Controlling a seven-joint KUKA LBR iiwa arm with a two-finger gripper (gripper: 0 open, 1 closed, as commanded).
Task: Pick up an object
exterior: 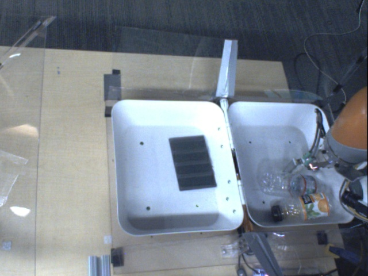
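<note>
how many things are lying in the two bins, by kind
dark ridged rectangular pad, in the left bin: 1
clear plastic bottle with an orange and green label and a black cap, in the right bin: 1
crumpled clear plastic item, right bin, too transparent to identify: 1
total: 3
</note>
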